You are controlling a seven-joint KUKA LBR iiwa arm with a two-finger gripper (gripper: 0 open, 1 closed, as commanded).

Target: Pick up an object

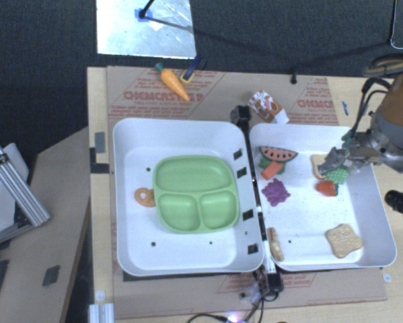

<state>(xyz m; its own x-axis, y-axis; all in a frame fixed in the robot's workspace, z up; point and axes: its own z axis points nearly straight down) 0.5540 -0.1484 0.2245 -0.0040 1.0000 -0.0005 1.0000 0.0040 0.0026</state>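
Toast [343, 240] sits at five o'clock in the right bin [383, 210]; at two o'clock the pincer [334, 165] hovers over a strawberry [327, 186], grip state unclear.

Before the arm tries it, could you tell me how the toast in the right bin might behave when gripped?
The toast lies flat on the bin floor, so fingers may struggle to get under it. It looks thin and toy-like, probably light and stiff. Sitting near the bin's corner, it may slide against the wall rather than lift.
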